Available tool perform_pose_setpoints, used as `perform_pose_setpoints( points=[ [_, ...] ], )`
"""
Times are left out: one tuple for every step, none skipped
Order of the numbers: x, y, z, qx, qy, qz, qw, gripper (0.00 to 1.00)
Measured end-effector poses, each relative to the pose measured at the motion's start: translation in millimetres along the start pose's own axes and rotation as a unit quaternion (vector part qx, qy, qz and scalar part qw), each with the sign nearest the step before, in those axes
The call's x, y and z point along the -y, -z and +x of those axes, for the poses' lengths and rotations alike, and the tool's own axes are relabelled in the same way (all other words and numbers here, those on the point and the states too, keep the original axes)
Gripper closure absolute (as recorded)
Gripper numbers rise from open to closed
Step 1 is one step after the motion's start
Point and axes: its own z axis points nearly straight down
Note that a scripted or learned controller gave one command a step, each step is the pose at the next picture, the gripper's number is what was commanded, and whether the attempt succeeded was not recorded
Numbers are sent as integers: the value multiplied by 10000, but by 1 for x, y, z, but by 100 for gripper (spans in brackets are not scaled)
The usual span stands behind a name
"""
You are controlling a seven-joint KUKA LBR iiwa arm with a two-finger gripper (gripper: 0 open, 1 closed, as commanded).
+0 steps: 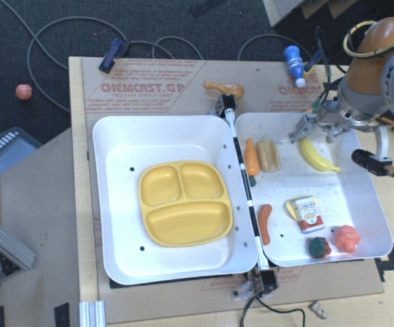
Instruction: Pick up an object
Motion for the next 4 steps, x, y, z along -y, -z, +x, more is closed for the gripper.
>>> perform_pose_setpoints(
  points=[
    [-1, 11, 0, 6, 1, -17, 10000, 100],
    [-1, 10, 0, 7, 2, -13, 10000, 0],
    [18, -20, -10, -9, -3, 19, 10000, 0],
    [17, -9, -10, -4, -4, 1, 10000, 100]
  ],
)
